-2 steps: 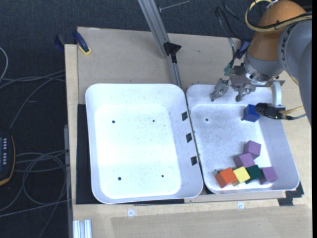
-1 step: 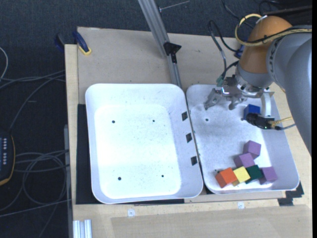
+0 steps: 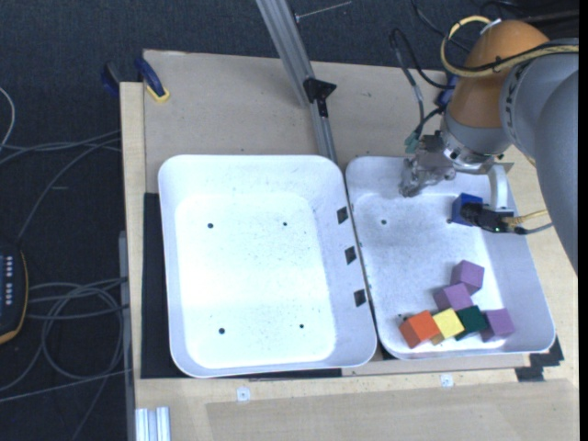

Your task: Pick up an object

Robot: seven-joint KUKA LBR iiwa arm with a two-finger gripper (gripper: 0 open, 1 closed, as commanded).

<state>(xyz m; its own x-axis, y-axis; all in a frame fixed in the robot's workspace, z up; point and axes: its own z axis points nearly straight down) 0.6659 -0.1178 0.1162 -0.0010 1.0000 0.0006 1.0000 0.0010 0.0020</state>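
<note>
My jaws (image 3: 411,184) hang over the far edge of the right bin (image 3: 404,246), near its rear left corner, and I cannot tell from this slant whether they stand wide or narrow; nothing shows between them. Below me the table (image 3: 230,108) is a pale wooden board that carries both bins side by side, with a grey metal pole (image 3: 289,44) slanting across its far part. The left bin (image 3: 248,265) is the larger white shape, shallow and lightly speckled. The right bin touches it along a shared edge, where three small dark clips sit. My arm (image 3: 514,81) comes in from the right, grey with the orange band above the wrist, and cables loop around it. A small blue part (image 3: 469,208) lies just beside my wrist, at the right bin's far right side. The things to pick lie well apart from my jaws, clustered in the right bin's near right corner: a purple block (image 3: 469,275) at the back, another purple block (image 3: 454,296) touching it, then a row of orange block (image 3: 422,327), yellow block (image 3: 448,322), green block (image 3: 472,320) and a third purple block (image 3: 499,322)
</note>
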